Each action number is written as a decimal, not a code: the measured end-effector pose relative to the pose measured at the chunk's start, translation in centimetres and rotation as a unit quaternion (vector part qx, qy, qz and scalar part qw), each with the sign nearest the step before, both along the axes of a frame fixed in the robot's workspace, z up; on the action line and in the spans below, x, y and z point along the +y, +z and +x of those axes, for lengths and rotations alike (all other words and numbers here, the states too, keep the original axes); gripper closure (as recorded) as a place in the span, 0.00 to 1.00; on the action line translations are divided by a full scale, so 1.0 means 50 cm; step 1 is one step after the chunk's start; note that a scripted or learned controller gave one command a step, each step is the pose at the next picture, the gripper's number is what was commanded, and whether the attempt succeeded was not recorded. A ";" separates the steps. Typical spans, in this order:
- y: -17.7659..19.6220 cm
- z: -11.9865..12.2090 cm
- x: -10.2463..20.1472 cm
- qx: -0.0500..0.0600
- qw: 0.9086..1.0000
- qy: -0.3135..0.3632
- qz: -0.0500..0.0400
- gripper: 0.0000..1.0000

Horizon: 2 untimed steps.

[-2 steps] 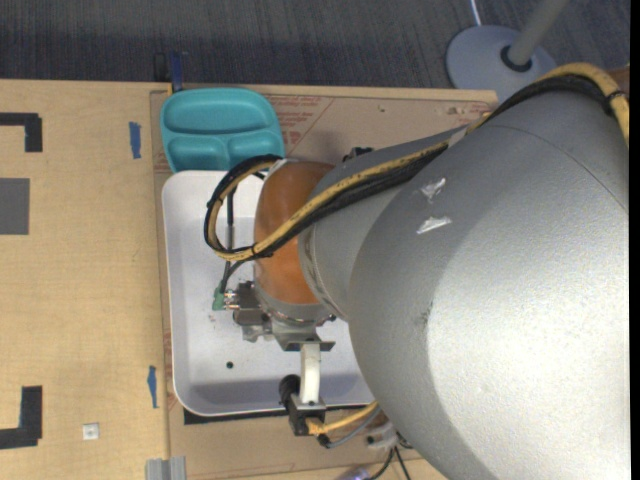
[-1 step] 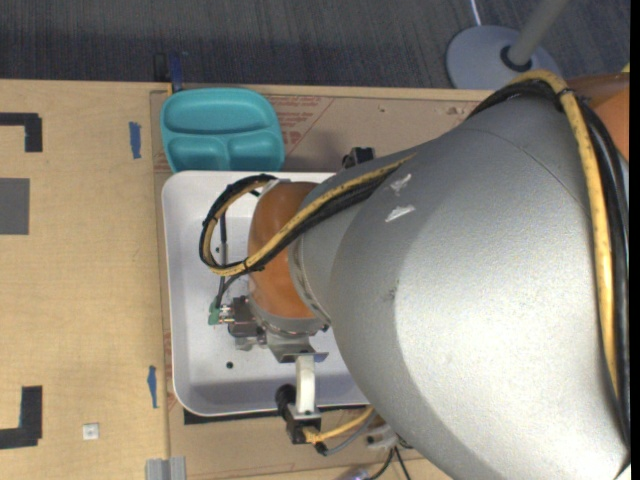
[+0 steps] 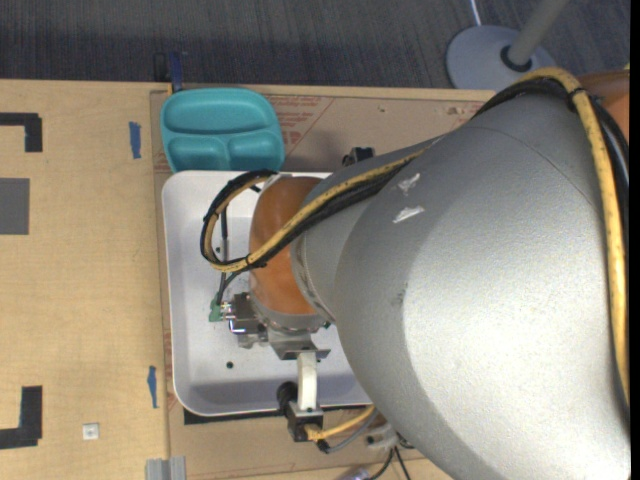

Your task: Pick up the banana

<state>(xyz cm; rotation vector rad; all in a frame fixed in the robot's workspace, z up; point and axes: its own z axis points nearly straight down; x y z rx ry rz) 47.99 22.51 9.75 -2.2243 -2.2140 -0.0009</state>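
The grey arm point(image 3: 470, 288) is seen entering from 3 o'clock, and most of the desk point(image 3: 80, 268) on that side is covered by it. Its orange band point(image 3: 272, 238) is placed over the middle of a white bin point(image 3: 190, 298), with the gripper point(image 3: 265, 328) directed downward into the bin just below the band, toward 6 o'clock. The state of its grasp cannot be told, as that part is hidden under the wrist hardware. Where the banana lies cannot be told either; the bare bin floor is seen at 9 o'clock of the wrist. A yellow-and-black cable point(image 3: 215, 223) is looped from the arm over the bin at 10 o'clock of the band. A teal moulded tray point(image 3: 222, 128) is set on the desk at 12 o'clock of the bin, touching or just beside its rim. Blue tape marks point(image 3: 135, 140) are stuck to the desk at 9 o'clock of the tray. A round grey stand base point(image 3: 490, 56) is seen on the dark carpet at 1 o'clock.
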 end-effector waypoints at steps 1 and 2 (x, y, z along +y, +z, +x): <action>0.000 0.000 0.000 0.000 1.000 0.000 0.000 0.00; 0.031 -0.002 -0.001 0.000 0.980 -0.201 -0.002 0.00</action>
